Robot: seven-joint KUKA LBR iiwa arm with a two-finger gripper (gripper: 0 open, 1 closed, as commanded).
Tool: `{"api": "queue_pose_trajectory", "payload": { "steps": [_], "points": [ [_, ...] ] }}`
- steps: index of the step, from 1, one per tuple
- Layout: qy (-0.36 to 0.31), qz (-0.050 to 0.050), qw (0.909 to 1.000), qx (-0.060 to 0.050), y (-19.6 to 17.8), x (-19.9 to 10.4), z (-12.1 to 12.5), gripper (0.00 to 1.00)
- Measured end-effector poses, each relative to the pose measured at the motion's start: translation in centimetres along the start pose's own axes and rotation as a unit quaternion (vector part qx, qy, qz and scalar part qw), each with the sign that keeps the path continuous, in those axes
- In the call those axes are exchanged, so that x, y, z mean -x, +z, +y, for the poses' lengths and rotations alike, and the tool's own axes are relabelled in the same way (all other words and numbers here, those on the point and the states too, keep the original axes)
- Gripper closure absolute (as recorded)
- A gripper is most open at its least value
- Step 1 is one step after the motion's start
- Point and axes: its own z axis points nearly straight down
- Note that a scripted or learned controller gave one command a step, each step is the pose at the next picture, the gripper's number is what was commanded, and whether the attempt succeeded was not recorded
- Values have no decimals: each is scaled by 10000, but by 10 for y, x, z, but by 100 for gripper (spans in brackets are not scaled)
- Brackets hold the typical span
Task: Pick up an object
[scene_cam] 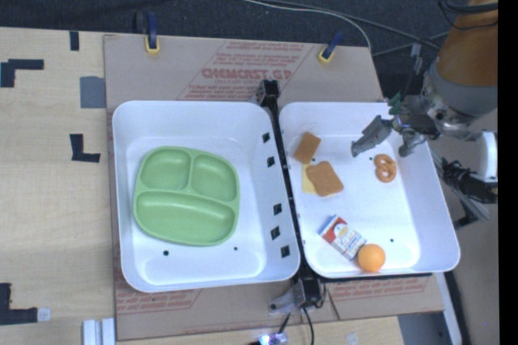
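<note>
Just below the gripper point(388, 140), slightly to its right, a pretzel point(385, 168) lies flat on the floor of the right bin point(421, 222), its long axis running roughly up and down the view. The gripper's two fingers stand spread apart with nothing between them, hovering above the bin. Left of the pretzel lie a cracker point(306, 147) and toast point(324, 178); an orange point(371, 257) sits near the front wall beside a small carton point(341, 236). A green plate point(187, 195) rests in the left bin point(129, 125).

Two white bins point(121, 173); one green divided plate point(187, 195), one pretzel point(385, 168), one orange point(371, 257), one small carton point(342, 237), two toast pieces point(324, 178).
</note>
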Motion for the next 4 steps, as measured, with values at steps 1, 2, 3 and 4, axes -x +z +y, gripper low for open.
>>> {"api": "queue_pose_trajectory", "payload": {
  "steps": [1,2,3,4],
  "points": [
    [-18,-7,10000,58,-6,0,2,0],
    [-11,-6,10000,27,58,-5,1,0],
    [-10,-6,10000,36,105,-10,-7,0],
    [-10,-7,10000,38,148,-11,-7,0]
  ]
}}
